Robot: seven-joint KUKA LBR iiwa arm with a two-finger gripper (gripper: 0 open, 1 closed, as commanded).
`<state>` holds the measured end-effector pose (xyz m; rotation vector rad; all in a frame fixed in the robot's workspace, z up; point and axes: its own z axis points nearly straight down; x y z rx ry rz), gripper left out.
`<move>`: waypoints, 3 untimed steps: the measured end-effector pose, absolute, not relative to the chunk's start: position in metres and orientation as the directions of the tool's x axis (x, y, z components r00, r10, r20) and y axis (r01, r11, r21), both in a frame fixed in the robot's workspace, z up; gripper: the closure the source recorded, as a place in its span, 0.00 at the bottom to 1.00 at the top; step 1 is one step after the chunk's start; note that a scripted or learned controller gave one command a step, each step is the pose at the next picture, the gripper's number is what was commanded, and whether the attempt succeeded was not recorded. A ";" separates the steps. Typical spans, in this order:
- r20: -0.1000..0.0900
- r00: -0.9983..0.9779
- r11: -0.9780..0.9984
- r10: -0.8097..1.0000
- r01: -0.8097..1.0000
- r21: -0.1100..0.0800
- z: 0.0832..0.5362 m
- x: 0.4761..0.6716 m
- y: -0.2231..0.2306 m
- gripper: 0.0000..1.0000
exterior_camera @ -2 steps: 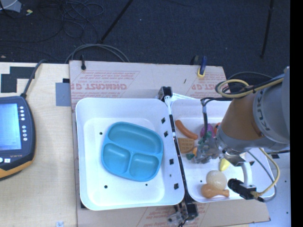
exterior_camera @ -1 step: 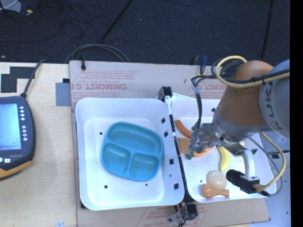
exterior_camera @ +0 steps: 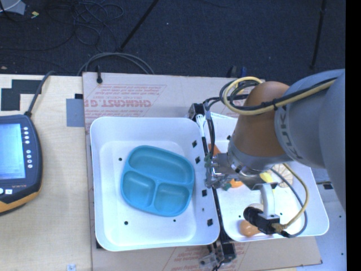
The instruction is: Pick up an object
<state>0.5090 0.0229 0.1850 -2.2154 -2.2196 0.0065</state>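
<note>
Grey arm [exterior_camera: 304, 123] hangs over the right white bin [exterior_camera: 318, 213], away from the blue sectioned plastic tray [exterior_camera: 158, 179]. Its gripper [exterior_camera: 216, 179] sits by the wall nearest the tray; I cannot tell whether it is open. Centre on the small orange piece [exterior_camera: 236, 182] just beside it, clear of that wall.

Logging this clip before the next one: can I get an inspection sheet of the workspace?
Surface: left bin and right bin side by side on cardboard.
Job's things: blue tray in left bin; orange thing in right bin.
Clutter: nothing seen.
Grippers: claw low at right bin's left wall.
Cables: black cables on floor.
Surroundings: pendant at left; dark floor.
</note>
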 end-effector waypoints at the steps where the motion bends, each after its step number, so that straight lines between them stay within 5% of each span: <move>1: -0.001 -0.004 0.004 1.000 1.000 0.004 0.211 0.584 0.018 1.00; 2: -0.001 -0.004 0.004 1.000 1.000 -0.004 0.209 0.580 0.018 0.00; 3: -0.001 -0.006 0.006 1.000 1.000 -0.007 0.219 0.580 0.018 1.00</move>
